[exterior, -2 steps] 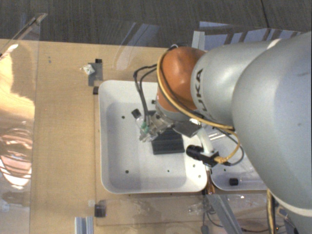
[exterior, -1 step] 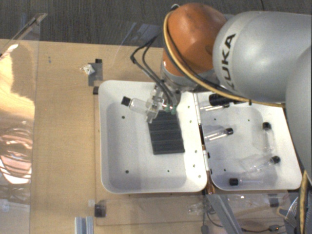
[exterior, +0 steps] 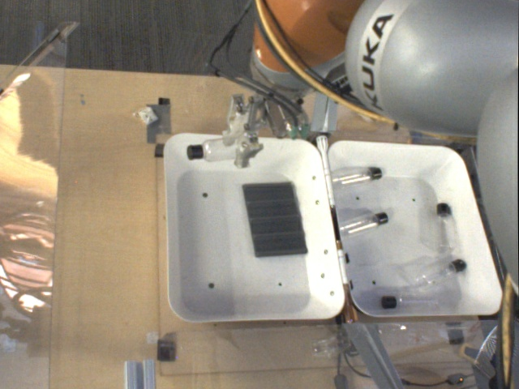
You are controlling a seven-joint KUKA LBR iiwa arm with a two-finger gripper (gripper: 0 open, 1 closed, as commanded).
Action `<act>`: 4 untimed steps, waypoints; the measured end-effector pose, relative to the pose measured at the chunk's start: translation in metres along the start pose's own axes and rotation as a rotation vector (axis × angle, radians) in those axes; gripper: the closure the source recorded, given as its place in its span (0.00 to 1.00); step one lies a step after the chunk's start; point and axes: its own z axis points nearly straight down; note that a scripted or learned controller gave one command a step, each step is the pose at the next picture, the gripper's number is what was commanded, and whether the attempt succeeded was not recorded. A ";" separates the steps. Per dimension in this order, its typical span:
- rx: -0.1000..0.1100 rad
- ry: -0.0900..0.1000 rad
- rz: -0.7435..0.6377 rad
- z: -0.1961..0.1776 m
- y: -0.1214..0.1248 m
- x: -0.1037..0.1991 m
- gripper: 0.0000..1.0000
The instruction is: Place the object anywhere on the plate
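Observation:
A dark ridged plate [exterior: 276, 219] lies flat in the middle of the left bin [exterior: 173, 250]. Over that bin's far edge, my gripper [exterior: 245, 146] hangs below the orange-banded wrist. It is shut on a clear tube [exterior: 211, 147] with a black cap. The tube sticks out leftward from between the fingers, lying roughly level. The capped end points toward the bin's far left corner. The tube is beyond the plate's far edge and a little to its left, not over it.
The right bin [exterior: 480, 217] holds several more clear black-capped tubes, such as one near its far left corner [exterior: 357, 175] and one at mid-left [exterior: 362, 221]. The big grey arm covers the upper right. Small black brackets [exterior: 162, 117] sit on the wooden bench.

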 end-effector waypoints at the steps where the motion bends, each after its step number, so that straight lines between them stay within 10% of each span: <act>1: -0.001 0.000 -0.344 -0.078 0.043 -0.034 1.00; 2: -0.001 0.005 -0.029 0.106 0.046 -0.034 1.00; 3: -0.002 -0.001 -0.504 0.075 0.048 -0.035 1.00; 4: -0.001 0.001 -0.336 0.131 0.019 -0.027 1.00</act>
